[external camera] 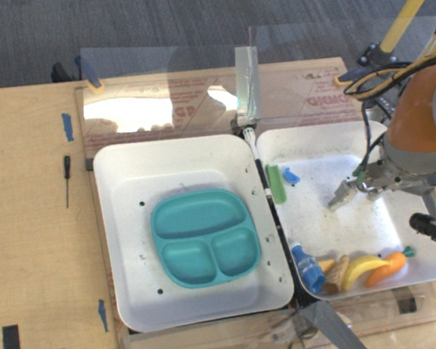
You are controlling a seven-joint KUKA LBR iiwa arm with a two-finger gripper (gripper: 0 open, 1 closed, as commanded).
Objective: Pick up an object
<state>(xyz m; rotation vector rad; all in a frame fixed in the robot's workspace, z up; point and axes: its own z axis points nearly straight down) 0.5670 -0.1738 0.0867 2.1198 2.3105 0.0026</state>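
Left bin (124, 243) holds a teal tray (204, 237); right bin (309, 148) holds banana (358, 268), carrot (387, 269); gripper (344, 194) state unclear

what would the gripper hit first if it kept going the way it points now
The gripper points toward the view's left, over bare floor of the right bin. Going straight on, it would probably reach the green block by the divider, though depth is hard to judge and it may meet the floor first.

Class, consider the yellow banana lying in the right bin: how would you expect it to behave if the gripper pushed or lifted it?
The banana is curved and smooth, so it would probably pivot or slip rather than slide straight. It lies against the orange carrot-like piece near the right bin's front wall, so a push likely moves both. It looks like a rigid toy, probably light.
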